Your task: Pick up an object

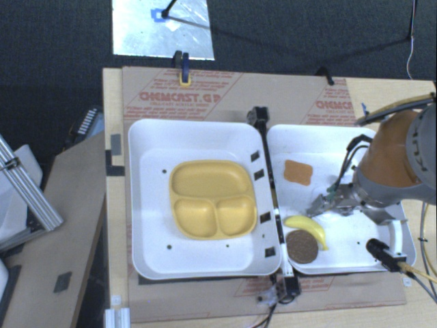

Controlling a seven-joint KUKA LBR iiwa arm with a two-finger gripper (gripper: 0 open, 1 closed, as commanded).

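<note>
In the right bin (382, 137) lie a flat orange-brown square piece (298, 172), a yellow banana (308, 227) and a round dark-brown disc (301, 246). The banana rests against the disc's upper edge near the bin's front left corner. My gripper (323, 204) reaches in from the right and hangs low over the bin, its tip just above and to the right of the banana. Nothing shows in its grasp.
The left bin (147, 149) holds a yellow three-compartment plate (208, 198). A black divider strip (268, 183) runs between the two bins. The arm's grey and orange body (396, 156) covers the right bin's right side.
</note>
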